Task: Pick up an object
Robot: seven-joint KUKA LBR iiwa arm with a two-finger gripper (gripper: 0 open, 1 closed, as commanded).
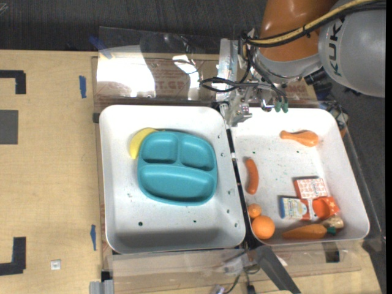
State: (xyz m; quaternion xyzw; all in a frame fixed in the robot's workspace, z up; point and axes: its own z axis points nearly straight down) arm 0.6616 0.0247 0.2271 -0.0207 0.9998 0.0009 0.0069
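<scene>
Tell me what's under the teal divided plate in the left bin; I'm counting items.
A yellow object peeks out from beneath the teal divided plastic plate at its upper-left edge. Most of it is covered, so I can't identify it or rule out more.

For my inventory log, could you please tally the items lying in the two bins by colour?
Teal: 1, divided plate
Yellow: 1, piece behind the plate
Orange: 5
Red-and-white cartons: 2
Total: 9

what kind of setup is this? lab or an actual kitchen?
Most likely a robotics lab bench, not a kitchen. A KUKA arm hangs over two shallow white bins; the bins hold toy food such as an orange and a teal divided plate, and blue tape marks dot the bench.
</scene>
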